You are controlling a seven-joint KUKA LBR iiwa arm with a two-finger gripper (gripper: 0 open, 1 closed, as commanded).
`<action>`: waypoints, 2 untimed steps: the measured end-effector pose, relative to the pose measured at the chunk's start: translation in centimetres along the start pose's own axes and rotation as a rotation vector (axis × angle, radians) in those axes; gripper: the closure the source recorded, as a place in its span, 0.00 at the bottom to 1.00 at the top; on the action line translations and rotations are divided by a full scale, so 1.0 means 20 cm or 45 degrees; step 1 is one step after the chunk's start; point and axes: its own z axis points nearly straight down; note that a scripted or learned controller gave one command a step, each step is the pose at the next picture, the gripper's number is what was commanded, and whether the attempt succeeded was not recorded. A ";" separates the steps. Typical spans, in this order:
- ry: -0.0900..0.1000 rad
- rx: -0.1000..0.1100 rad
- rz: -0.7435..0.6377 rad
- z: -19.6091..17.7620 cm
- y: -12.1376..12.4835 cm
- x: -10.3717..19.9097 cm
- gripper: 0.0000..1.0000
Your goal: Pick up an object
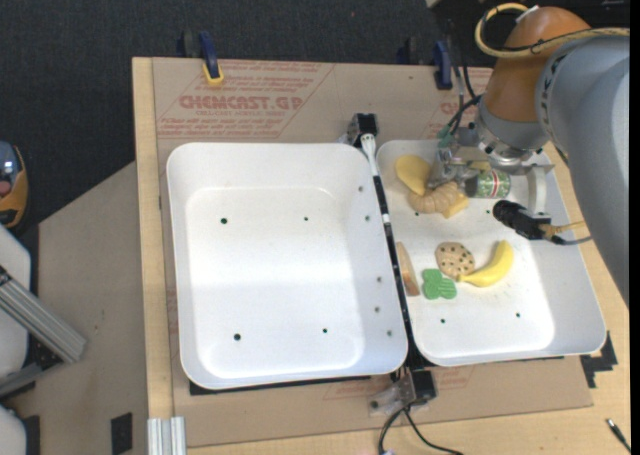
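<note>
My gripper (462, 171) hangs low over the far end of the right bin (520, 328), under the grey arm with its orange band. It sits right over a cluster of a yellow lemon-like piece (411, 175), a tan bread-like piece (443, 203) and a small green-and-white can (492, 184). Nearer the front lie a yellow banana (491, 267), a speckled cookie (455, 259) and a green toy piece (438, 286). A slim tan-and-red stick (406, 269) rests along the bin's left wall.
The left bin (280, 263) stands beside the right one, their walls meeting along a black divider. A black cable part (520, 218) hangs from the wrist over the right bin. Blue clamps hold the cardboard at the back.
</note>
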 end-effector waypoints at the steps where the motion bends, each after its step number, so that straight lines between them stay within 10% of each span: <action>1: 0.002 0.004 0.000 -0.36 -0.19 0.07 1.00; 2: 0.001 0.008 0.001 -0.50 -0.39 0.02 1.00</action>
